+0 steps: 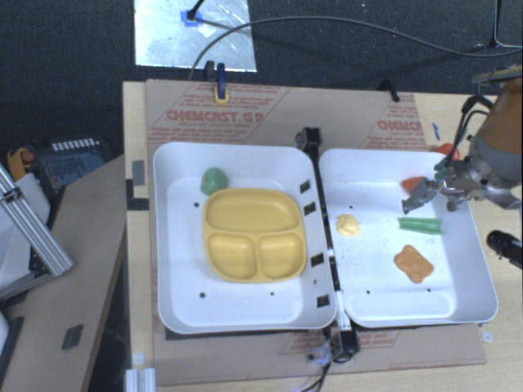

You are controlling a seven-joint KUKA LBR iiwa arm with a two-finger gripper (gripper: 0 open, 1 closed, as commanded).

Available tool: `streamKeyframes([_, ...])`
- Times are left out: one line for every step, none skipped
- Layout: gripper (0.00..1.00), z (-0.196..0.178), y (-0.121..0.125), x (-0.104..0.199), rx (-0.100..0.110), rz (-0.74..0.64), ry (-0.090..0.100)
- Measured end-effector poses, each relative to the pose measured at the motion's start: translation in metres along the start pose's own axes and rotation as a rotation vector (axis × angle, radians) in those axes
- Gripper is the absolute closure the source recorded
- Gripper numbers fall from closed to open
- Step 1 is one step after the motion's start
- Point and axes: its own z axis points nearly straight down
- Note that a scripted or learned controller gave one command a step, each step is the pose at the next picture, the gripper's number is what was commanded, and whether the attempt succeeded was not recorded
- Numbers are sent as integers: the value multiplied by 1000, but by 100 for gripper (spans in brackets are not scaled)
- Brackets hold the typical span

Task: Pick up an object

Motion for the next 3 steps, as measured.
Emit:
streamKeyframes([0,53,-3,-10,0,0,0])
streamKeyframes([0,106,-7,0,0,0,1])
streamKeyframes([100,92,-6,-1,-4,1,-1])
